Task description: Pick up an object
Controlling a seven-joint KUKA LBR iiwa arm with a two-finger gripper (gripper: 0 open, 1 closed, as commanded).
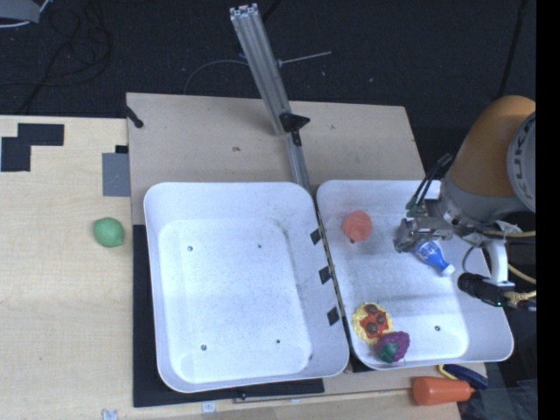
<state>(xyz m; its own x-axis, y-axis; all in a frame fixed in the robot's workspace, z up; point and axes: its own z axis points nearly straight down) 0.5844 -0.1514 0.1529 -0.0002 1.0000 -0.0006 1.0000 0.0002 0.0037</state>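
In the right bin (455, 339), my gripper (413, 236) hangs low near the far right side. A small blue and white object (433, 256) lies right against its lower right side; whether it is held cannot be made out. A salmon-red round object (356, 226) rests to the gripper's left, apart from it. Near the bin's front sit a yellow object with red spots (372, 319) and a purple and green one (393, 346), touching each other.
The left bin (166, 208) stands beside the right one, with black clips (325, 274) along the shared rim. A green ball (108, 232) lies on the bench at the left. An orange object (437, 390) sits outside the front right. A metal rail (267, 68) slants at the back.
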